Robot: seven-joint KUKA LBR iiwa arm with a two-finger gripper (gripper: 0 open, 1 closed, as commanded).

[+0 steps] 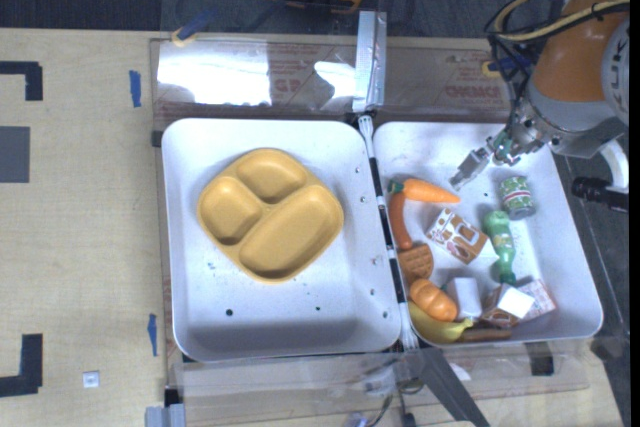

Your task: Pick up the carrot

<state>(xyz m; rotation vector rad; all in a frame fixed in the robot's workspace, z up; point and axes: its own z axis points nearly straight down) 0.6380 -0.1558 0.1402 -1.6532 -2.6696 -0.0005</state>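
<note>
The carrot (428, 191), orange with a small green top at its left end, lies in the right bin (570, 245) near that bin's upper left. My gripper (472, 167) hangs just to the carrot's right and slightly above it, angled down to the left. Its fingers stand open with nothing between them. The tips are close to the carrot's thin end but apart from it.
The right bin also holds a reddish sausage (400, 219), a snack packet (456, 236), a green can (515, 196), a green bottle (499, 245), an orange fruit (431, 296), a banana (441, 326) and small cartons (520, 301). A yellow divided plate (270, 213) sits in the left bin (190, 295).
</note>
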